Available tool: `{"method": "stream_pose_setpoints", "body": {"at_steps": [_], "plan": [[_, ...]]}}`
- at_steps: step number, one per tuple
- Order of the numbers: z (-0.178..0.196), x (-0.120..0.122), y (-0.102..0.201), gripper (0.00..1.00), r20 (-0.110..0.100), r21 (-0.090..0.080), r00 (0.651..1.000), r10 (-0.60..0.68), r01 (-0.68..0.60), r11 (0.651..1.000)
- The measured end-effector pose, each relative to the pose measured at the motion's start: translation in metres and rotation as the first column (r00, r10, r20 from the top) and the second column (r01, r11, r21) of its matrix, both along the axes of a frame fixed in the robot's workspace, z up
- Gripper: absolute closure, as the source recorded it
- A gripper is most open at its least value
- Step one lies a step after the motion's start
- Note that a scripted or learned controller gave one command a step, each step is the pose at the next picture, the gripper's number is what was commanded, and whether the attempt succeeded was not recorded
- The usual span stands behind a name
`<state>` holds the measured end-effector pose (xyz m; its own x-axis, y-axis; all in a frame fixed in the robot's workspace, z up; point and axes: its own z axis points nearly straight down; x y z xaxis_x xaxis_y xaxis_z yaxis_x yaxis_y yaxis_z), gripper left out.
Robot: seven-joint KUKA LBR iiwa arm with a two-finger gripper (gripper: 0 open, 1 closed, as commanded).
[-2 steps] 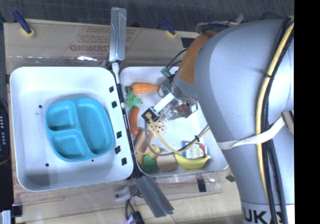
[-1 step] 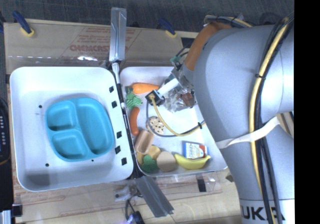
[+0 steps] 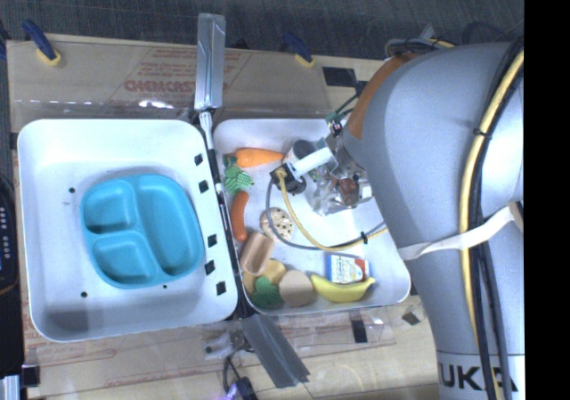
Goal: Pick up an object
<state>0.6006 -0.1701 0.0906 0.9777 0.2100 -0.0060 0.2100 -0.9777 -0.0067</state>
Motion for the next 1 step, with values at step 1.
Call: {"method": "stream_pose_setpoints", "body": {"at_steps": [1], "plan": [[0.0013,-0.0518,-0.0258,1.00,0.003,-0.003,1.000,-0.004,0.004,1.000]]}}
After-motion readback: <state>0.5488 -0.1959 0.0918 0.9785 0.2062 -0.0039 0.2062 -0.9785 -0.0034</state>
